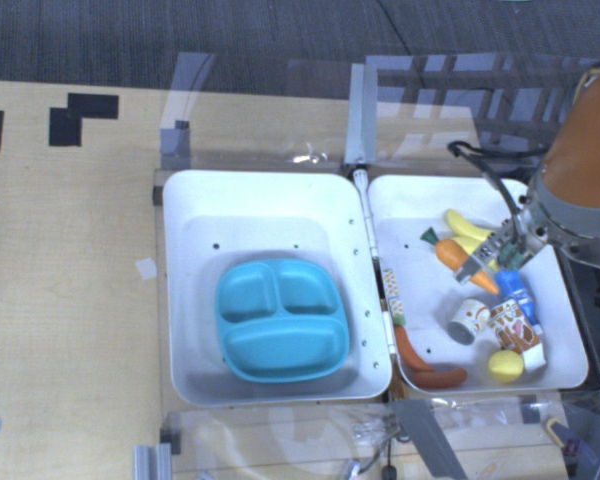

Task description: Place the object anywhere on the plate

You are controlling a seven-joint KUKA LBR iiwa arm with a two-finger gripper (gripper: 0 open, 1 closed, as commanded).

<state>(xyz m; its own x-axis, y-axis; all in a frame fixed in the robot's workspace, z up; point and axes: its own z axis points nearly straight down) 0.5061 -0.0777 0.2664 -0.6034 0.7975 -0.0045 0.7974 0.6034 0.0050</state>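
Observation:
A blue divided plate [280, 320] lies in the left bin [195, 268]. In the right bin [405, 208], my gripper [490, 260] is down over an orange toy carrot [450, 254] with a green top. It stands open, and its fingers [469, 270] straddle the carrot's thin end without lifting it. A yellow banana [467, 229] lies just behind the carrot. The arm's orange band [585, 138] rises at the right and hides the bin's far right corner.
The right bin also holds a blue bottle [512, 295], a white cup on its side [467, 320], a printed carton [515, 328], a yellow lemon [506, 365] and a red-brown sausage [425, 365]. A metal divider [373, 258] runs between the bins.

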